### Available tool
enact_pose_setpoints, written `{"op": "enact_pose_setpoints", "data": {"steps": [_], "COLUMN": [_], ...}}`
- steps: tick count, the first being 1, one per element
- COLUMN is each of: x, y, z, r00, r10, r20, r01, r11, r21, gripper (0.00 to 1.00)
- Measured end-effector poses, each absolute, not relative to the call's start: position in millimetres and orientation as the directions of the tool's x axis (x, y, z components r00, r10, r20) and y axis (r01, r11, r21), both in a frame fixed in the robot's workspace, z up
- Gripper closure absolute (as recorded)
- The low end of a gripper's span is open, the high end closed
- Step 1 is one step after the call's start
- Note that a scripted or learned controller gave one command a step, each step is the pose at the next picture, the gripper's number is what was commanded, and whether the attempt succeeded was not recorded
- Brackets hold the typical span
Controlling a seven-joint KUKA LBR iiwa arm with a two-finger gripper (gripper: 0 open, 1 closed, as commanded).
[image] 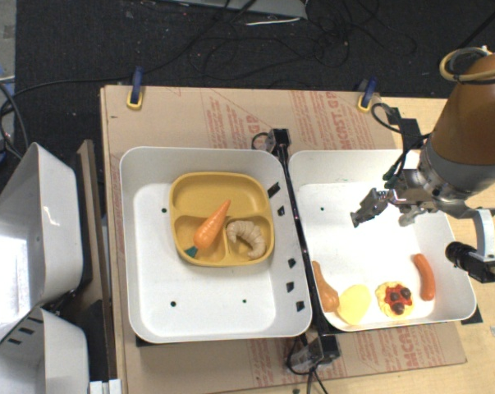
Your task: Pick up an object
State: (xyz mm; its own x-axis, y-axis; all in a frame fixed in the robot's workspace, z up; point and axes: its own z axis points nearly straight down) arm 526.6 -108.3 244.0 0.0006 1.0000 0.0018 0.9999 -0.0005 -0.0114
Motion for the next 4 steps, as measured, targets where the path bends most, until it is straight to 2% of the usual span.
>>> {"op": "enact_pose_setpoints", "data": {"steps": [1,4], "x": [528.7,520.8], "y": [-108,-99], "z": [249,111], "r00": [-0.001,0.002], "r10": [1.000,1.000], "r20": [0.000,0.001], "r01": [1.000,1.000], "r11": [0.001,-0.002], "r21": [-0.001,-0.005], "gripper": [0.00,0.00]}}
